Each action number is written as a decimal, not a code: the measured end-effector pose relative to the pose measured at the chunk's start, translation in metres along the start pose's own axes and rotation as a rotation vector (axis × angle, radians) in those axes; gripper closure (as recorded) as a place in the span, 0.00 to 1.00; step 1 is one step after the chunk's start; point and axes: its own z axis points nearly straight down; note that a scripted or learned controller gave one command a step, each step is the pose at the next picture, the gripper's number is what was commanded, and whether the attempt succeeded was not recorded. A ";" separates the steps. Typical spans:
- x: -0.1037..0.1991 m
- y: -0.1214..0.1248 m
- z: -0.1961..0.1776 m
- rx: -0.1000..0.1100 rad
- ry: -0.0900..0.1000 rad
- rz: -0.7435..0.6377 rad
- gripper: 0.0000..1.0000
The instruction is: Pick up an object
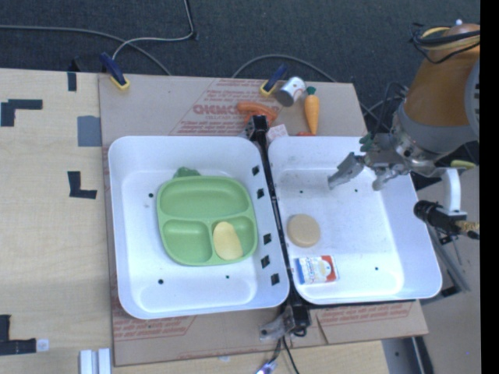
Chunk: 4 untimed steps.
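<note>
1. Right bin point(390, 232): a round tan disc point(303, 230) lies flat near the bin's left wall, with no evident long axis.
2. A small white packet point(316, 269) with red and blue print lies flat just beside the disc, toward the bin's near-left corner; its long axis runs roughly parallel to the near wall.
3. The arm point(440, 84) enters over the right bin's far-right corner, orange band uppermost, wrist tilted toward the bin's interior.
4. The tool point(363, 174) hangs over the far part of the right bin, its two grey fingers spread wide, with nothing between them; it is well apart from disc and packet.
5. Left bin point(129, 209): a green divided tray point(204, 201) holds a yellow piece point(228, 241) in its near-right compartment.
</note>
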 end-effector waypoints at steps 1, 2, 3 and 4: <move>0.008 -0.042 0.092 0.002 0.001 0.001 0.00; 0.021 0.004 0.164 -0.005 -0.001 0.000 0.00; 0.022 -0.052 0.164 -0.006 -0.002 0.002 0.00; 0.022 -0.052 0.155 -0.005 -0.002 0.002 1.00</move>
